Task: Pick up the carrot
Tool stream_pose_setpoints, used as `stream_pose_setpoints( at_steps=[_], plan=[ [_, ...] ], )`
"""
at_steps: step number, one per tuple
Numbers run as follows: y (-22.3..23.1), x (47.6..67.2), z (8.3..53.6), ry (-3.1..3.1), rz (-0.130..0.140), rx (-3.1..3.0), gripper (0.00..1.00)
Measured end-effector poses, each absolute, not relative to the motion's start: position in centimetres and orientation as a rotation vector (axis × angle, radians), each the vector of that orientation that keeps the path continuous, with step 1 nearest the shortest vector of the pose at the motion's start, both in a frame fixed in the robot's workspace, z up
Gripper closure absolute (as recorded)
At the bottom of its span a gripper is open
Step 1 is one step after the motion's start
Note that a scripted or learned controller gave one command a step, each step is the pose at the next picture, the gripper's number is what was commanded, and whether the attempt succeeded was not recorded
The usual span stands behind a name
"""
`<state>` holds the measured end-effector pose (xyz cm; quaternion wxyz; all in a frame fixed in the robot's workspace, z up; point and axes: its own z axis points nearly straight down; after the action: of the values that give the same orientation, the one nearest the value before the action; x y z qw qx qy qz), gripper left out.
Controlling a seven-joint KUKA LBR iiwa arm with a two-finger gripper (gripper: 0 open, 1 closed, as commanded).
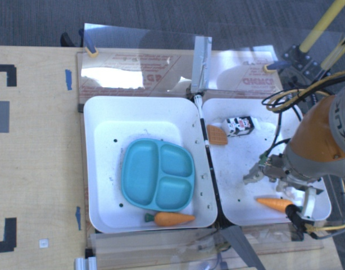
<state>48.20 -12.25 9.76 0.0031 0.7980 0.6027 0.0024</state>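
Observation:
Two carrots are in view. One orange carrot [173,219] with a green stub lies in the left bin [99,151] against its front wall, just below the blue plate. A second, smaller carrot [273,203] lies near the front of the right bin [234,162]. My gripper [280,185] hangs low over the right bin, directly above and slightly behind this smaller carrot. The grey wrist and orange band rise from it to the right. Nothing visibly sits in the gripper.
A blue divided plate [158,174] fills the middle of the left bin. At the back left of the right bin lie a tan waffle-like piece [217,135] and a small black-and-white object [240,125]. Cables and a yellow pole stand at the right.

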Motion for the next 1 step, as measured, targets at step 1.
stream_pose_setpoints(
  at_steps=[1],
  plan=[
    [-16.63, 47.99, 14.9, 1.852, 0.002, 2.533, 0.0]
  ],
)
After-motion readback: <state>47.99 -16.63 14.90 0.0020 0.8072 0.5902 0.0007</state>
